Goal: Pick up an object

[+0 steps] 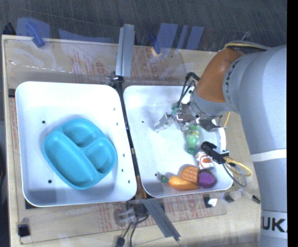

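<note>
Toys lie in a loose cluster in the right bin [138, 138], all on the near side of the gripper [163, 122]: a green bottle [192, 138] close behind its wrist, a small white carton [205, 161] beyond that, and an orange carrot [182, 182], a waffle [190, 173] and a purple grape bunch [206, 178] touching one another by the bin's near wall. They look like hollow plastic play food, so probably light, stiff and a bit slick; none seems fragile. The carrot's thick middle looks the safest place to pinch, since its taper could let it slip. The bottle would likely roll unless taken across its body. The arm [251, 96] bends in from the right, orange band uppermost, wrist turned so the gripper points away from the arm, low over bare bin floor. Whether its fingers are apart or together I cannot tell, and nothing shows between them. The left bin [30, 96] holds a blue divided tray [79, 151].
</note>
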### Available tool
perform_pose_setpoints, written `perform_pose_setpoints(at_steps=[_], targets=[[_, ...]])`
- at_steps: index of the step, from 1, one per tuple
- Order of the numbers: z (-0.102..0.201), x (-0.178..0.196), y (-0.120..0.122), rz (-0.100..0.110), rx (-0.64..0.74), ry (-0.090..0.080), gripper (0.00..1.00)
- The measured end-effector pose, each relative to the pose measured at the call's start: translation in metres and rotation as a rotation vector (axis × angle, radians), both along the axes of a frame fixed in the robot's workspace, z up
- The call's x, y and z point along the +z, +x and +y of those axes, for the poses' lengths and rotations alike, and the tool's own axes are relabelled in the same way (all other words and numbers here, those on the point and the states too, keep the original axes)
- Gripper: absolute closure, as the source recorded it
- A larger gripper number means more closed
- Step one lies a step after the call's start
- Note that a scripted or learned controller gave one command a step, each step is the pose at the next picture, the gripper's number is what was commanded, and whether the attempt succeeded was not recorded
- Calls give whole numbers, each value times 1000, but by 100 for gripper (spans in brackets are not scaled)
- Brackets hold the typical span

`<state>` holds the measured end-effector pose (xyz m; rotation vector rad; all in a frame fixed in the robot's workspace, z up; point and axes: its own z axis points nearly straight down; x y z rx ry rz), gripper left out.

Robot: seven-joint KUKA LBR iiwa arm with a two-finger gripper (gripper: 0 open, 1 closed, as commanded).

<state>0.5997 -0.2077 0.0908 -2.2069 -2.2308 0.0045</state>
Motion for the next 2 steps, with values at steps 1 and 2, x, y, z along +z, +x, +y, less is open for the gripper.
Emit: perform_pose_setpoints(at_steps=[1, 2], targets=[[0, 11, 1, 0, 2, 0, 100], [-2, 106, 58, -5, -3, -1, 100]])
